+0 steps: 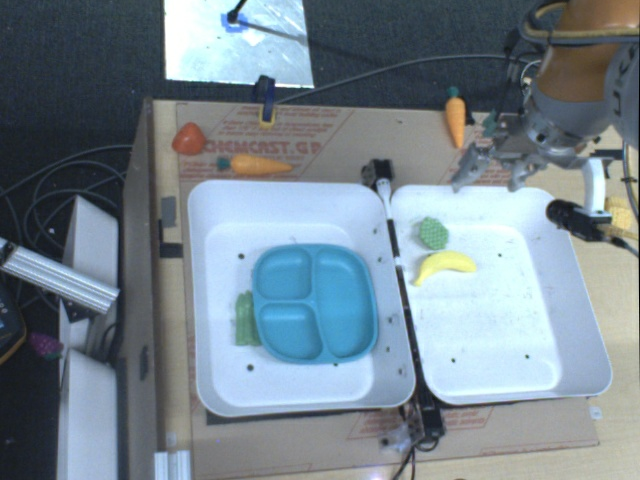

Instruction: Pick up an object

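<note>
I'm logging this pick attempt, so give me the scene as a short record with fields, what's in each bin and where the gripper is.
left bin: blue divided plate, green piece beside it
right bin: banana, green round object
outside bins: two carrots, red-orange item
gripper: open, above right bin's far edge, holding nothing
</note>
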### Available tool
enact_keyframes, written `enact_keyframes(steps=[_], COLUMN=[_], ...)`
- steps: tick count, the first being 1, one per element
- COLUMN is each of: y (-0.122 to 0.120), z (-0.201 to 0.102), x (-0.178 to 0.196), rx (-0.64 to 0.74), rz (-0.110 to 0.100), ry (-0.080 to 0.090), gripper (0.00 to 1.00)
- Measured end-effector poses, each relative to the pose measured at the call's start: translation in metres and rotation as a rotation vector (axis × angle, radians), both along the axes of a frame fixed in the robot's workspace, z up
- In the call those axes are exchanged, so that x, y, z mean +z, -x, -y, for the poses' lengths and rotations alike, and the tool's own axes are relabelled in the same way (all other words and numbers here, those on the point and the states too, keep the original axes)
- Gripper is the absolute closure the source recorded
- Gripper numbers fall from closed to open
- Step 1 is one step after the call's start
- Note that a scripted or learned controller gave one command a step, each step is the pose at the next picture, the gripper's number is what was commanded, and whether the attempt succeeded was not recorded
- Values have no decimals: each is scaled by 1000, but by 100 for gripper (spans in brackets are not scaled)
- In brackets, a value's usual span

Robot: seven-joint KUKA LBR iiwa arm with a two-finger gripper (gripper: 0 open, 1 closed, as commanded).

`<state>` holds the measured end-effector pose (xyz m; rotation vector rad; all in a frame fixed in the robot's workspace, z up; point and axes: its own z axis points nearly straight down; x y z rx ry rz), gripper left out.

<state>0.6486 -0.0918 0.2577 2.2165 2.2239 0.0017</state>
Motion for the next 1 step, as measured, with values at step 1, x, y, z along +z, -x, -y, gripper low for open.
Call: enact_keyframes(steps=[1], y=[-20], z=[-6], x=[-90], rx=[2], rz=[-3], ry=[-1], gripper=[0])
